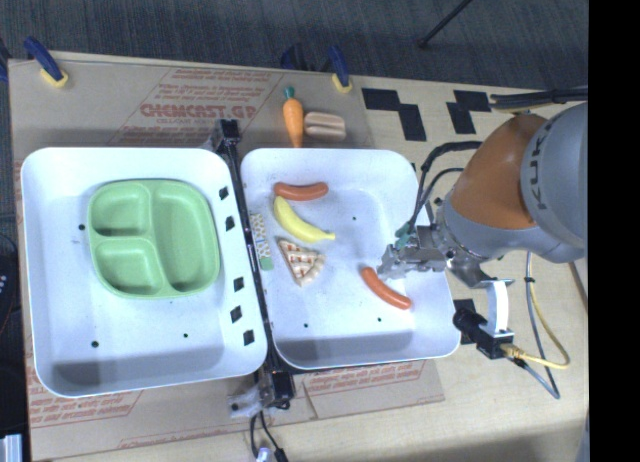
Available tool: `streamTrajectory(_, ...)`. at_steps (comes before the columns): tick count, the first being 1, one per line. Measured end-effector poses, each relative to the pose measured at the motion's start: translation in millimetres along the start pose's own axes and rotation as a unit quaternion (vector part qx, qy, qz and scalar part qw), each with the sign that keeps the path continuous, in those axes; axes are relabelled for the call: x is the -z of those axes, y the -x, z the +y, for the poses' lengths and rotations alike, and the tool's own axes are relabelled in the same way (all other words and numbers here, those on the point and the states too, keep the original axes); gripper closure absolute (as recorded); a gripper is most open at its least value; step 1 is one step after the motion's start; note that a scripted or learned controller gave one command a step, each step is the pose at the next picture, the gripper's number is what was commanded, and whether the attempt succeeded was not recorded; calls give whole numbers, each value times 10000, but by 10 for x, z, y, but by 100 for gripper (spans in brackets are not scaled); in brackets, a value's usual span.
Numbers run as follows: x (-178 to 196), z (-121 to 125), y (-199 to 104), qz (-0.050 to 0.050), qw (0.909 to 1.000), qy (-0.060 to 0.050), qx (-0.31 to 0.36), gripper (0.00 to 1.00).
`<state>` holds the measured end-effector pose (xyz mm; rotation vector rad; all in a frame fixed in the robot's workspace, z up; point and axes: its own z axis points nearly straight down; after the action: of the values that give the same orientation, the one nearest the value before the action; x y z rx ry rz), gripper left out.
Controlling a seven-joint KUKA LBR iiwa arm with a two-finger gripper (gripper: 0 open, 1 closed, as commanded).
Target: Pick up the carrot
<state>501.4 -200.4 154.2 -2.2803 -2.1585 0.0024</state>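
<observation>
Positioned low over the right-hand part of the right bin (430, 200), the end effector (405, 258) sat just beside the upper end of a red-orange sausage (386, 288); whether it was apart or together could not be told from the camera view. No object was visible in its grasp. The carrot (292, 118), orange with a green top, lay outside both bins on the table (400, 400), just beyond the far rim of the right bin and beside a small brown-and-cream block (324, 126). Within the right bin also lay a second sausage (300, 190), a banana (300, 222) and a waffle wedge (300, 262); the left bin (60, 350) carried a green divided plate (155, 237). Judged from this layout, the principal risk was a grasp on the wrong item: the nearest sausage resembled the carrot in colour and elongated form, and the end effector was well apart from the carrot itself. A second risk was collision, since reaching the carrot would require crossing the bin's far rim. A third was a poor grip, because the adjacent block left little clearance on that side, and a tapered carrot would probably slip or roll if pinched off-centre.
</observation>
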Motion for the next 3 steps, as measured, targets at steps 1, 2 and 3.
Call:
streamTrajectory(1,1247,305,48,-5,9918,5,1275,100)
streamTrajectory(2,623,402,-596,5,9996,-10,273,100)
streamTrajectory(3,1609,-5,-295,-6,9982,7,592,100)
